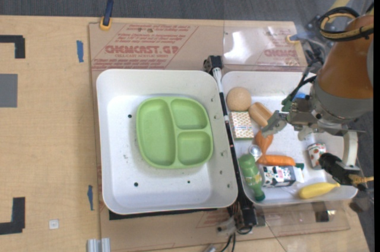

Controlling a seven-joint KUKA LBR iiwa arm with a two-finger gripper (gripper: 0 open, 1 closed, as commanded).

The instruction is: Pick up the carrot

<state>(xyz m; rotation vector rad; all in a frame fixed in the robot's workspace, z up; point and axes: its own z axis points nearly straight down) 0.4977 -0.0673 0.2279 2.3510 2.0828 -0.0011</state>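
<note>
Banana (319, 189): yellow, lying near the front rim of the right bin, toward its right corner.
Carton (279, 175): small, black-and-white print, lying flat just left of the banana.
Green bottle (251, 173): lying along the right bin's left wall, left of the carton, with a silvery cap end (255, 152) at its far tip.
Carrot (275, 160): orange, lying flat and roughly level across the right bin, touching the carton's far edge, just right of the bottle's cap.
Second orange piece (263, 141): slanted, behind the carrot, its upper end at the end effector's fingers; whether it is gripped cannot be told.
End effector (274, 123): grey metal, behind and above the carrot, not on it; fingers look close together around the slanted orange piece, state uncertain.
Arm (347, 75): orange band and grey wrist, over the right side of the right bin.
Cracker packet (241, 124): patterned square, left of the end effector.
Bread roll (260, 113): tan, oblong, between packet and end effector.
Round ball (238, 98): beige, at the far left of the right bin.
Small red-and-white item (316, 155): right of the carrot.
Right bin (261, 79): white, shallow.
Left bin (113, 126): white, holding a green divided plate (174, 132).
Bench (47, 126): light wood, cardboard sheet under both bins.
</note>
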